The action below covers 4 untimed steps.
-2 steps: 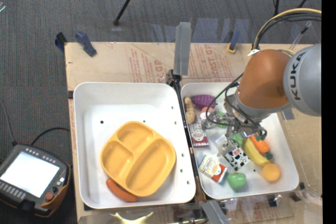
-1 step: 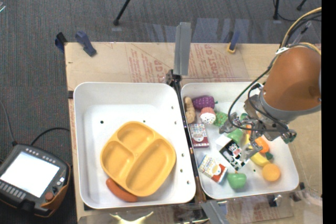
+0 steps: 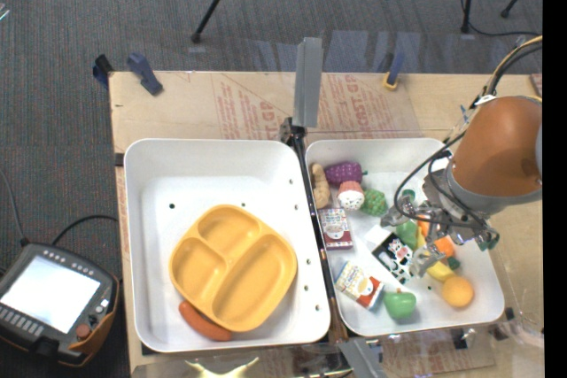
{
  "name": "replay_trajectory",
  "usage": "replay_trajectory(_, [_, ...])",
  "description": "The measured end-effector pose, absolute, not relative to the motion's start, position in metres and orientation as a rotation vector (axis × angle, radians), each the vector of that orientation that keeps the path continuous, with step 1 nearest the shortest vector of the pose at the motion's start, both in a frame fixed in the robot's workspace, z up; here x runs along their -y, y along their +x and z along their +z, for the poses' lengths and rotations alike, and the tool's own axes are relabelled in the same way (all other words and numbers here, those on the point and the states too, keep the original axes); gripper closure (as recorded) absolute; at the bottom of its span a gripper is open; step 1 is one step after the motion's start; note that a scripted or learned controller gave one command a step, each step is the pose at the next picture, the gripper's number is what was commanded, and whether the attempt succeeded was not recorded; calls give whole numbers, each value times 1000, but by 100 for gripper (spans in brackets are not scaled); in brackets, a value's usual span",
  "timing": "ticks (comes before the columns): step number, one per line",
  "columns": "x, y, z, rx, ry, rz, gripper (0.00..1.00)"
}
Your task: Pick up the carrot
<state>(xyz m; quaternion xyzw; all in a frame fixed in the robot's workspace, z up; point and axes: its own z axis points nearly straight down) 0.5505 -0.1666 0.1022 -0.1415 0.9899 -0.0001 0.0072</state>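
The carrot (image 3: 446,249) lies in the right bin (image 3: 403,146). It shows as an orange body with a green end toward the left, and the gripper covers most of it. My gripper (image 3: 432,236) hangs low over the carrot's middle, under the orange-banded wrist (image 3: 494,146). The metal gripper parts hide whether the carrot is held.
Crowded around the carrot are a cow-patterned carton (image 3: 394,254), a yellow lemon (image 3: 438,271), an orange (image 3: 458,291) and a green fruit (image 3: 400,305). Purple grapes (image 3: 344,172) and small cartons (image 3: 359,283) lie further left. The left bin (image 3: 151,190) holds a yellow divided plate (image 3: 233,266) and a reddish sausage (image 3: 205,323).
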Motion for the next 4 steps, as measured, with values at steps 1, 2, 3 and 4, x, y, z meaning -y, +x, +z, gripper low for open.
replay_trajectory(1, [167, 557, 118, -3073, -449, -19, 100])
replay_trajectory(2, [149, 593, 165, -3137, 37, 1, 100])
replay_trajectory(3, [207, 513, 108, -3115, 92, -12, 100])
replay_trajectory(4, [211, 544, 349, -3121, -131, -8, 100])
